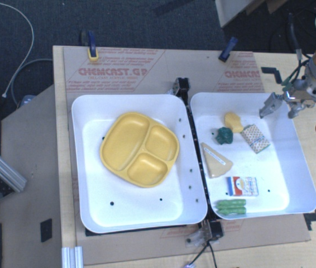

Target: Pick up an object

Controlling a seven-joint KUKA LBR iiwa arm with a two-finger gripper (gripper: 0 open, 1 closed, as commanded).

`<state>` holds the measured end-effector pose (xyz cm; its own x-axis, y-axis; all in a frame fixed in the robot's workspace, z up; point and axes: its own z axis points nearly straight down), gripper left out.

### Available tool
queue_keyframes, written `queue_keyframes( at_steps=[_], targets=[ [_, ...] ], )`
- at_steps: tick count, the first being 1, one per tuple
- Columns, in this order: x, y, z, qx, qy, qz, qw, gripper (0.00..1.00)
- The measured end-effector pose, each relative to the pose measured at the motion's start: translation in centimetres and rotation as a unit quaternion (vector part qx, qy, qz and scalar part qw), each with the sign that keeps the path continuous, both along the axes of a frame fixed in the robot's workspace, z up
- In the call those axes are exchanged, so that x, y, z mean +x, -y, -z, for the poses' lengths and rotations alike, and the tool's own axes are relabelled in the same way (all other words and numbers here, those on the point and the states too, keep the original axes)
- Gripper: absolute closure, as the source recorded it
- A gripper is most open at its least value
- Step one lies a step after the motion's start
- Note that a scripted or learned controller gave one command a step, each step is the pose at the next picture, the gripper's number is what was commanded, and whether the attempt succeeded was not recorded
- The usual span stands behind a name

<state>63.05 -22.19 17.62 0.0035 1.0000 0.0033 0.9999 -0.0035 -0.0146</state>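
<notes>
Small objects lie scattered in the right-hand white bin; the end effector hangs over that bin's far right corner with its two fingers spread apart and nothing between them.

Within that bin sit a yellow rounded block, a dark green lump, a patterned grey pouch, a pale tan wedge, a red, white and blue carton and a green ridged piece at the near edge. A yellow three-compartment plastic plate rests in the left-hand white bin. Both bins stand on a desk covered in brown printed cardboard, clamped at its far edge, with dark carpet beyond.
</notes>
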Motion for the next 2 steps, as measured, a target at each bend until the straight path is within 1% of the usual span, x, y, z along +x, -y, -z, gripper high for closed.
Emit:
queue_keyframes(
  at_steps=[1, 2],
  targets=[
    [0.4, -0.1, -1.0, -0.0020, 0.008, -0.002, 1.0000, 0.00],
    [1.3, -0.5, 4.4, -0.0009, 0.005, -0.003, 1.0000, 0.00]
  ],
)
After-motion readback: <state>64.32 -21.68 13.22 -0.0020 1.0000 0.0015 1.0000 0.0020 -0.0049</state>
